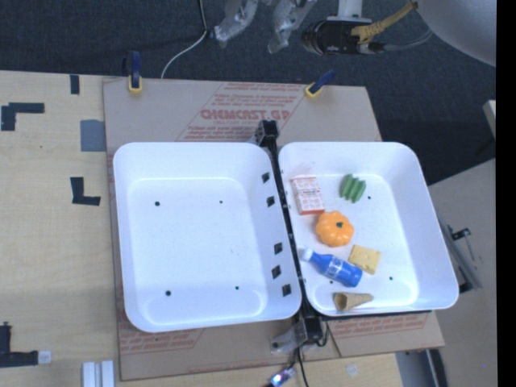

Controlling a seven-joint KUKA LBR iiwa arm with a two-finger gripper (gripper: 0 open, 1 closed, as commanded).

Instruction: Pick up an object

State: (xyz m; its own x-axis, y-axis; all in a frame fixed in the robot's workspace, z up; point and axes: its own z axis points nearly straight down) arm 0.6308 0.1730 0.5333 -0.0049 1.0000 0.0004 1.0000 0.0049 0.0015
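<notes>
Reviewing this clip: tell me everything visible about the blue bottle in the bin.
The blue bottle is a small plastic-looking toy with a white cap end pointing up-left. It lies on its side, slanted, on the floor of the right bin, near the divider. It sits just below the orange pumpkin; the yellow cheese wedge appears to touch its right end.
</notes>
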